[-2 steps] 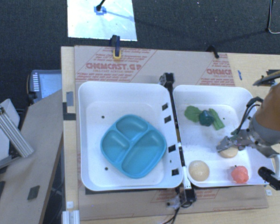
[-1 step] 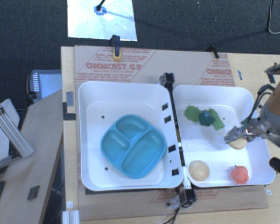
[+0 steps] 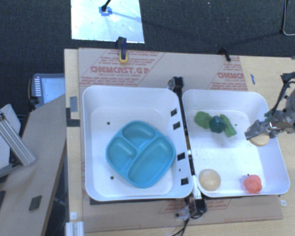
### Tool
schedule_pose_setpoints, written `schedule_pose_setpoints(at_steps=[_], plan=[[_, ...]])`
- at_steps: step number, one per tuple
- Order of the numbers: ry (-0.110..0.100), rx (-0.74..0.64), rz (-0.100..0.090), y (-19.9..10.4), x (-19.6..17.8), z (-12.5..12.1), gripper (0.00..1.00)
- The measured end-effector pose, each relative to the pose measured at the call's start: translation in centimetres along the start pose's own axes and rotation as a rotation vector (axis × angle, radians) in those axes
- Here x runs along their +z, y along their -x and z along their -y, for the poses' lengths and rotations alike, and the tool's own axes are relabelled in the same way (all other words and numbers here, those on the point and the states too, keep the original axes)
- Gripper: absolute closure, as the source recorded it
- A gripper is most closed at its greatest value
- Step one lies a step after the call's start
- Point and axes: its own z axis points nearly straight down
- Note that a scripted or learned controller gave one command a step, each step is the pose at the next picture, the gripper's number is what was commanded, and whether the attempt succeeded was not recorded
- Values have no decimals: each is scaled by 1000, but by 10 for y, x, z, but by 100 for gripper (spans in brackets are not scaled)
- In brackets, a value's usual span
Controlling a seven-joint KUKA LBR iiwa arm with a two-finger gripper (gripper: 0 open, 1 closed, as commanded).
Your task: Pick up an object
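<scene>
- The two-finger hand (image 3: 255, 131) is seen at the right edge of the right shallow white bin (image 3: 273, 154), reaching in from the right.
- A small pale tan rounded object (image 3: 259, 140) lies directly under the fingertips, touching or just below them; whether it is pinched cannot be told, nor whether the fingers are spread or pressed together.
- No clear long axis is shown by this object; it is judged the nearest target.
- Farther off in the same bin are found a green and teal leafy toy (image 3: 216, 123) to the hand's left, a cream ball (image 3: 210, 179) and a red-orange lumpy toy (image 3: 252, 183) toward the near wall.
</scene>
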Motion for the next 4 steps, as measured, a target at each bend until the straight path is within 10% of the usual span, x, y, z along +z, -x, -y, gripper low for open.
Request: schedule_pose_setpoints(at_steps=[1,4], plan=[[-5,1,-2,0,-8,-1,100],[-8,-5,-6,-158,13,15,100]])
